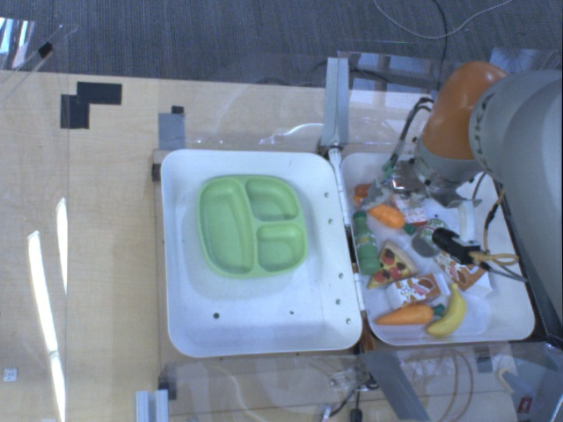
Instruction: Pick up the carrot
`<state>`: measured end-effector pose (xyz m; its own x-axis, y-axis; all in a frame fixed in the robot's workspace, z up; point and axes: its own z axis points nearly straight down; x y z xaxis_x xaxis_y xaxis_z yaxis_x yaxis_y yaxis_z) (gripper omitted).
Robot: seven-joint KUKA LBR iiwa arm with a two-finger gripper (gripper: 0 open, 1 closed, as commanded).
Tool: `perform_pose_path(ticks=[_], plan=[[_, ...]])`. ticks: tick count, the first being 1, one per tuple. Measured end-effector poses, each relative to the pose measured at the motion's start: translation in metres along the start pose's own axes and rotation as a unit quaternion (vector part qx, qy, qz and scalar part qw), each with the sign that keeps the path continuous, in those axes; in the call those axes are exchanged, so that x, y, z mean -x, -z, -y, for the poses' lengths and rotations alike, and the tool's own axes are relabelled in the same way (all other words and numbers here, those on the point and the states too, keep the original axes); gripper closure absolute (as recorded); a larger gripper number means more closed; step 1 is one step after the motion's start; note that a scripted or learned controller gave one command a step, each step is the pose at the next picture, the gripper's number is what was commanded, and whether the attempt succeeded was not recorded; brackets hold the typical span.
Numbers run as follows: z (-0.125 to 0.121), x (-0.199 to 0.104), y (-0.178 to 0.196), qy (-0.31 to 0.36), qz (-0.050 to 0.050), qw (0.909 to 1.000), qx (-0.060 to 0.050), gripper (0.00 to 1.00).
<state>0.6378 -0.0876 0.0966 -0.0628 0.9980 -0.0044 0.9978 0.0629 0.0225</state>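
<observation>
Arm: the grey KUKA arm with an orange band [459, 104] reaches in from the right, over the right bin's far end.
Gripper: the two-finger gripper [400, 181] hangs low in the right shallow white bin [515, 323], just above a small orange piece [386, 215]; whether its jaws are spread or pressed together cannot be told.
Carrot: the orange tapered toy carrot [405, 315] lies flat near the right bin's front edge, well apart from the gripper.
Neighbours: a yellow toy banana [449, 315] touches the carrot's right end; a toy pizza slice [393, 265] lies just behind it.
Left bin: the left shallow white bin [264, 332] bears 1 light green 3-compartment plastic tray [252, 225].
Writing: small packets near the carrot carry print too blurred to read.
</observation>
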Motion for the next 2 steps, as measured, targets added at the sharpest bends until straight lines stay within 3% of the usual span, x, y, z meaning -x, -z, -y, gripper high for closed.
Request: perform_pose_path(ticks=[1, 2], plan=[[-0.004, 0.001, 0.014, 0.002, 0.003, 1.0, 0.006, 1.0], [0.127, -0.044, 0.092, 0.049, -0.003, 0.9988, -0.008, 1.0]])
